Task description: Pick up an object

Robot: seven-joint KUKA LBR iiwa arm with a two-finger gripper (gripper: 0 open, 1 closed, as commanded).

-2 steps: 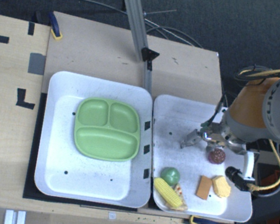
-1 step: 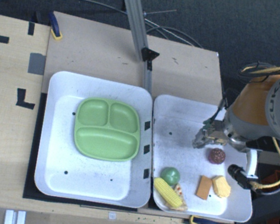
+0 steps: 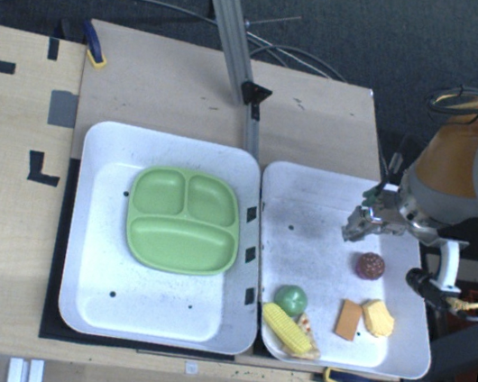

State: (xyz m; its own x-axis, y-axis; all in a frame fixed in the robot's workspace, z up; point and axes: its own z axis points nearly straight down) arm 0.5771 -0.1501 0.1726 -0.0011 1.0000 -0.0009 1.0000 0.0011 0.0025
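Note:
My gripper (image 3: 359, 229) hangs over the right bin (image 3: 309, 207), near its right middle, with nothing seen between its fingers. Just below and right of it lies a dark red ball-like object (image 3: 370, 265). Further toward the front sit an orange block (image 3: 348, 320) and a yellow lumpy piece (image 3: 378, 318). At the bin's front left are a green round object (image 3: 291, 299), a corn cob (image 3: 286, 329) and a pizza slice piece (image 3: 306, 329).
The left bin (image 3: 94, 233) holds a green divided plate (image 3: 183, 221). A grey metal pole (image 3: 235, 34) slants in from the top to the bins' divider. Cables lie on the dark floor behind the bench.

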